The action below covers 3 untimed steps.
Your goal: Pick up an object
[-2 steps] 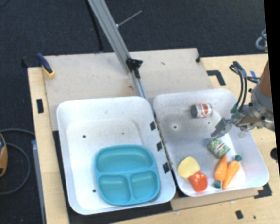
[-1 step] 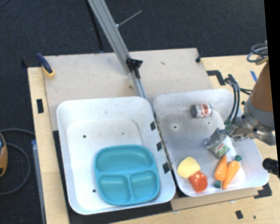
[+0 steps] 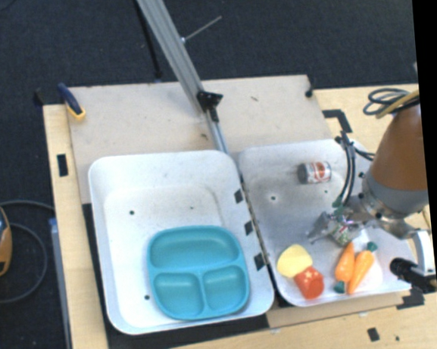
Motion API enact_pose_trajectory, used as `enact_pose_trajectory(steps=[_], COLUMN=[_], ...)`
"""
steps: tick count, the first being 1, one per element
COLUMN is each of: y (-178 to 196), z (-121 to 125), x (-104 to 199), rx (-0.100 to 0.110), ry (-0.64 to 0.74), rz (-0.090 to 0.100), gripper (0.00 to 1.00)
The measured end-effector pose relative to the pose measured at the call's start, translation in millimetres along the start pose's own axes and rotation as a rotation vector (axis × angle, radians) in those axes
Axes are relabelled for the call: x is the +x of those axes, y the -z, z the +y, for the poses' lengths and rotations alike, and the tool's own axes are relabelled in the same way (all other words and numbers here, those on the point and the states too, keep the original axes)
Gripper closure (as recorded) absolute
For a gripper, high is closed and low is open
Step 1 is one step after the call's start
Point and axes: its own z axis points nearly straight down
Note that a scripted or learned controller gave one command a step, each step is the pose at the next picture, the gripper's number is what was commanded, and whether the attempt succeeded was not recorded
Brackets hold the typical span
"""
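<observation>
Orange carrots point(image 3: 353, 266) lie at the right bin's point(image 3: 279, 174) near edge, beside a red and yellow toy point(image 3: 301, 271). The claw point(image 3: 337, 226) hovers above them, apparently spread; a small can point(image 3: 313, 172) sits behind.

A single fixed camera looks down at a slant from above on both bins point(image 3: 104, 218) and the bench point(image 3: 145, 115).
</observation>
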Motion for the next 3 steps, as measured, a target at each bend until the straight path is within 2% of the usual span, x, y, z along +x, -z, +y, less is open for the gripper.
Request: enact_pose_trajectory(steps=[1, 2, 3], y=[-52.3, -38.2, 24.9], z=[9.2, 11.3, 13.1], x=[-4.5, -5.0, -1.4], rx=[0.0, -0.007, -0.01], ry=[0.0, -0.004, 0.006], rz=[-0.001, 0.0, -0.002], gripper=[0.0, 1.0, 1.0])
